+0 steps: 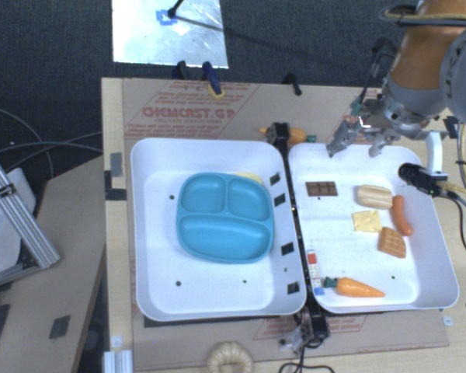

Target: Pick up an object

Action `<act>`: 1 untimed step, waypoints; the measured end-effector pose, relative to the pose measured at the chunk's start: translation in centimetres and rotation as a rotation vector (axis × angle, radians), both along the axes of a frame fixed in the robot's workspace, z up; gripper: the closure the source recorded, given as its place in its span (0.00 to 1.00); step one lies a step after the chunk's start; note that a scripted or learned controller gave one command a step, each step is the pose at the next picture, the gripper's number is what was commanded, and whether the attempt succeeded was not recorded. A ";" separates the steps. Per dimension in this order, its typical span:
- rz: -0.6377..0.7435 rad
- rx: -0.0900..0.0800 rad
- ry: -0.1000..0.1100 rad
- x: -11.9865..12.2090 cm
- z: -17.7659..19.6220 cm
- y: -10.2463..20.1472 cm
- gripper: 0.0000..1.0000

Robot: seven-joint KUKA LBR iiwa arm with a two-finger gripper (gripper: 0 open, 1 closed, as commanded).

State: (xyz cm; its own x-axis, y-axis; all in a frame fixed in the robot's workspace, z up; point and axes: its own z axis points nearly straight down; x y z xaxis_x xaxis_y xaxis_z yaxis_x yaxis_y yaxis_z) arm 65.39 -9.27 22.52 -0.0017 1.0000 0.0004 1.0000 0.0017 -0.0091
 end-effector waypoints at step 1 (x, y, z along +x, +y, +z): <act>0.002 -0.001 -0.011 0.2 0.7 0.0 0.00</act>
